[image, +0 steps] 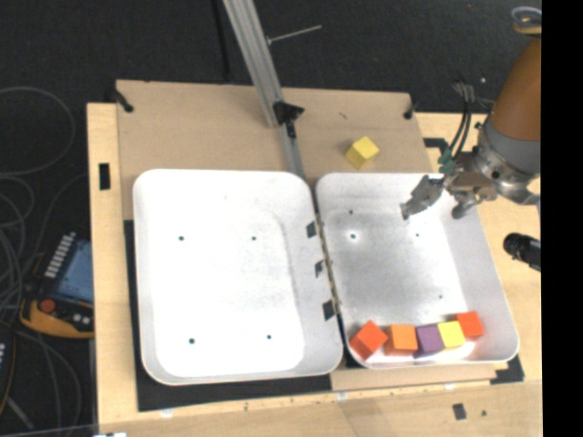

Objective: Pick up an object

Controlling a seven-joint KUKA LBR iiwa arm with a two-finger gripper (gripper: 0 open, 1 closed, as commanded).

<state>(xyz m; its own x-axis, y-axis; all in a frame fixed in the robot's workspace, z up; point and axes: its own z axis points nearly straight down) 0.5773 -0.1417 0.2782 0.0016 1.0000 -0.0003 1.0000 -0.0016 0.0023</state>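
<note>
Your gripper [428, 198] hangs with jaws apart, holding nothing; the row of blocks [419, 337] lies toward six o'clock, well apart.

Surface/material notes, as we read them

Both bins [228, 271] look like matt white plastic, the right one [410, 262] scuffed grey. Table [364, 121] reads as matt, pale wood board. Blocks [419, 337] and the yellow cube [362, 151] look like matt foam or plastic. Slanted rail [250, 44] is dull metal; the arm shell [519, 89] is smooth and glossy.
</note>
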